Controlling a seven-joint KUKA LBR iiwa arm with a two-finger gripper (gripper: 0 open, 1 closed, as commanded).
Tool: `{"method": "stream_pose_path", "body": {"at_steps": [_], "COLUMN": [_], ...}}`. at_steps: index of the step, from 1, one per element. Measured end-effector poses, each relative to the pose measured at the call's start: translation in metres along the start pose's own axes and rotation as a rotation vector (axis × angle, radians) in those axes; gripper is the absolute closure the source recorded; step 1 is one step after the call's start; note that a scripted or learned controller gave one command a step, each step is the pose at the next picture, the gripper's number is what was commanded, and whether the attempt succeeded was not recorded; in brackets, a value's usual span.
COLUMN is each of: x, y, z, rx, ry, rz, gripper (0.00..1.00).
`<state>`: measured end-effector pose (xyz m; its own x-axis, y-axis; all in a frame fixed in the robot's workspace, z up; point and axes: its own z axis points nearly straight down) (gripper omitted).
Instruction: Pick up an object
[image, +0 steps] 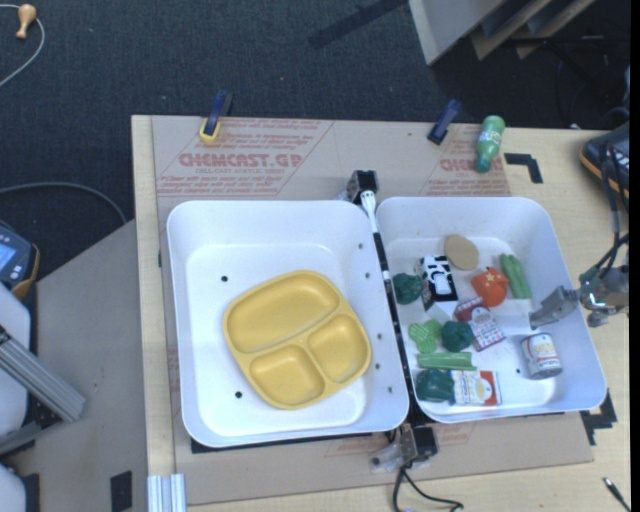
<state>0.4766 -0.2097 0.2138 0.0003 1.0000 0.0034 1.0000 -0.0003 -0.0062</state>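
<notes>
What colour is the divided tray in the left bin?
Yellow: the three-compartment plastic tray shows plainly in the camera view, lying in the shallow white left bin.

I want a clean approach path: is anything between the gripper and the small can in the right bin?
Nothing visible. The gripper hangs at the right bin's right side, with the can just below it in the camera view and bare bin floor between them.

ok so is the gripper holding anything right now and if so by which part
Nothing is held, as far as the view shows. The gripper sits at the right edge of the right bin, above the small can, with no object between its fingers.
</notes>
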Motion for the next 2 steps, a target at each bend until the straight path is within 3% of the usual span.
{"method": "stream_pose_path", "body": {"at_steps": [2], "x": [0.002], "y": [-0.005], "z": [0.119], "rx": [0.001], "ry": [0.000], "rz": [0.000], "gripper": [0.00]}}
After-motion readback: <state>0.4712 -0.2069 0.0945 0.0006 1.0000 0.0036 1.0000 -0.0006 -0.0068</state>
